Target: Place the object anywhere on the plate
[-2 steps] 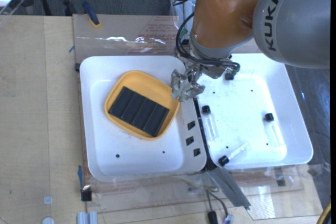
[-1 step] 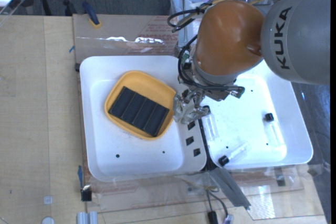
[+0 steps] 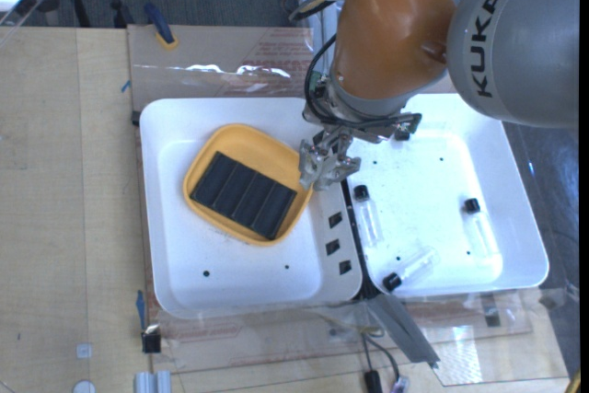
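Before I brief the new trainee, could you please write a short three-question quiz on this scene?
1. True or false: the dark ribbed object lies on the yellow plate.
2. Which bin holds the plate? A) left bin B) right bin
3. Fill in: the end effector hangs beside the plate's ____ edge.

Key: 1 true. 2 A. 3 right; the clear tubes with black caps lie in the right bin.

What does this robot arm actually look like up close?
The arm is thick, rounded and grey, with KUKA in black letters along it. Near the wrist sits a bulging orange band. Thin black cables loop beside it. At the end is a small metal gripper, silvery and angular.
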You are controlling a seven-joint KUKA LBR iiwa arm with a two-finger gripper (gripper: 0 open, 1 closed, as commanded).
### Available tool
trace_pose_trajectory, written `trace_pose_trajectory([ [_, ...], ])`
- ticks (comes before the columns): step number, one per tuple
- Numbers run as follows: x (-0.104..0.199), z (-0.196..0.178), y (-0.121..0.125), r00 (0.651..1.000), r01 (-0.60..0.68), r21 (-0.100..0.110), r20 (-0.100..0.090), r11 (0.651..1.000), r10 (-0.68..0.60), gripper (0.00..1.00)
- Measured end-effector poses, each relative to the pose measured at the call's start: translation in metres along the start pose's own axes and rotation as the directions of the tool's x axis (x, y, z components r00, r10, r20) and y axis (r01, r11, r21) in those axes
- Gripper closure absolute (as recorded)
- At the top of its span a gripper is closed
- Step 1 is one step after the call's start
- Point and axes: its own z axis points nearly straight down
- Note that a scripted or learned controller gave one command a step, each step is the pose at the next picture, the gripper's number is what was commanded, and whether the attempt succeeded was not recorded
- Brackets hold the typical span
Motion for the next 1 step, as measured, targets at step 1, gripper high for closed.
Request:
trace_pose_trajectory([
  [1,0.0088,0.0252,0.0403,0.981,0.192,-0.006,-0.003,0.981,-0.192,1.00],
])
